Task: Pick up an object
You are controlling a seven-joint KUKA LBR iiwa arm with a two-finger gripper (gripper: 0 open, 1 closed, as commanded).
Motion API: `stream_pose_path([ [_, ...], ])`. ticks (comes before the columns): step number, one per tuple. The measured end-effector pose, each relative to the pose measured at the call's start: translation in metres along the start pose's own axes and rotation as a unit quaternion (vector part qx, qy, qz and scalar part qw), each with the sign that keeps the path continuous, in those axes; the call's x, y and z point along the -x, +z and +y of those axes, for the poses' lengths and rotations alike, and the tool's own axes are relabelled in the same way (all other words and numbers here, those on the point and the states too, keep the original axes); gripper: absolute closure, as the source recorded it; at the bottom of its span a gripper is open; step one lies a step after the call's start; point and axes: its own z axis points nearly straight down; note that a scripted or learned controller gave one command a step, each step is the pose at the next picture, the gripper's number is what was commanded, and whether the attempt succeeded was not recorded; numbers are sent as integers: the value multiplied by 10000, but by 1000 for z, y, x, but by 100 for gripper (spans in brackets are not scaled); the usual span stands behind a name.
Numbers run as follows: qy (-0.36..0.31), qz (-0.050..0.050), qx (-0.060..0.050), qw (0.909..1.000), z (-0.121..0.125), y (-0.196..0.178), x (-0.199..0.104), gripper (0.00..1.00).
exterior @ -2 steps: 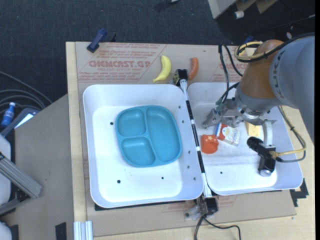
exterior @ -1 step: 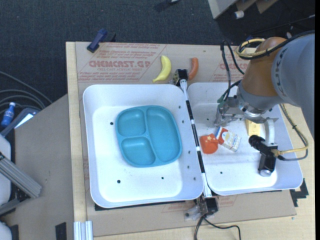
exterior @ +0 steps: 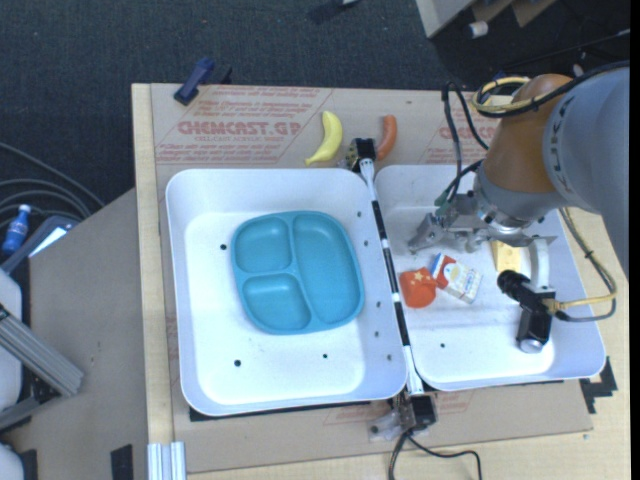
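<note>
The likeliest target, to your eye, is the small carton (exterior: pixel 458 279), white with orange print, lying flat on the floor of the right bin (exterior: pixel 470 353) near its middle. Its long axis looks to run on a slant, from the view's upper left down toward the lower right, though it is small enough that you should treat that as a rough reading. Which end is its top you cannot make out. Touching or just beside its left end sits a red tomato (exterior: pixel 418 288), close to the wall shared by the two bins. The gripper (exterior: pixel 445 230) hangs just above the carton in the view, on the bin's far side, and nothing is seen held in it; whether it is open or closed you cannot tell from this angle. So judge the pick as not yet made: the approach seems largely done, and the descent, the grasp and the lift are all left. A pale yellow piece (exterior: pixel 508 259) lies to the carton's right, partly under the arm. Further out, the left bin (exterior: pixel 210 348) holds a blue divided plate (exterior: pixel 297 270), and a banana (exterior: pixel 326 138) rests on the bench beyond the bins.
</note>
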Motion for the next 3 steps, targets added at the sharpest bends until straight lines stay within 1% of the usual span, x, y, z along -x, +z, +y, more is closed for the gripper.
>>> stream_pose_path([
  [1, 2, -1, 7, 10000, 0, -10, 0, 100],
  [2, 2, 0, 5, 10000, 0, -10, 0, 0],
  [3, -8, -8, 8, 10000, 59, 10, 1, 0],
])
